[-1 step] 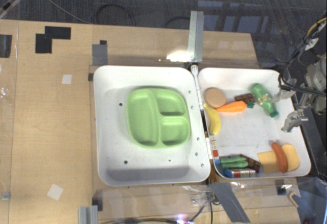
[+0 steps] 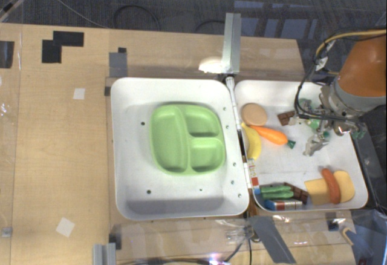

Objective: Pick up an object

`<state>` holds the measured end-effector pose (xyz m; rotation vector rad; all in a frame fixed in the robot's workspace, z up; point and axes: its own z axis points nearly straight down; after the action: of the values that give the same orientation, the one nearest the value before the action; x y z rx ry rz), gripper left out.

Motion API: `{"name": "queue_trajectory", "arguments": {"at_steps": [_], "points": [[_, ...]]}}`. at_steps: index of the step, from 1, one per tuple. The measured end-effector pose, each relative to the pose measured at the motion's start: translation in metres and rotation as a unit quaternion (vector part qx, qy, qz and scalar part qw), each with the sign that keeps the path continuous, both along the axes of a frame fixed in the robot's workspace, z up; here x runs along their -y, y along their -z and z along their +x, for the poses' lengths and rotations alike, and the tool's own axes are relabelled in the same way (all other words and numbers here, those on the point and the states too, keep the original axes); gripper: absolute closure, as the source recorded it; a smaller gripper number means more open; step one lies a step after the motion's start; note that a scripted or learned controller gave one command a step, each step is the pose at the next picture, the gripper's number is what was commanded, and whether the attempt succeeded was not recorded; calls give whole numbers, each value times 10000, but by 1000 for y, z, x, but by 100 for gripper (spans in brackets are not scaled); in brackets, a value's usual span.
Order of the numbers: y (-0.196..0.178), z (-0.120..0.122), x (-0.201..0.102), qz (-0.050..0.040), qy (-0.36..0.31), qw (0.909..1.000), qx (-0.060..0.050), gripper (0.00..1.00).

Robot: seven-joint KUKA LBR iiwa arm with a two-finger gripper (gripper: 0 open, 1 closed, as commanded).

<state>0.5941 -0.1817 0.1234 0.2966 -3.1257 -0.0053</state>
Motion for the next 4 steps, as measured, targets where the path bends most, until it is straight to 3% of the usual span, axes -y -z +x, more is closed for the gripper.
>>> {"name": "queue_trajectory", "arguments": {"at_steps": [1, 2, 3, 4], "points": [[34, -5, -70, -9, 718, 9974, 87, 0], [34, 7, -96, -14, 1506, 9886, 78, 0], [18, 12, -97, -9, 1468, 9890, 166, 100], [-69, 72, -126, 4, 1898, 9818, 108, 100]]}}
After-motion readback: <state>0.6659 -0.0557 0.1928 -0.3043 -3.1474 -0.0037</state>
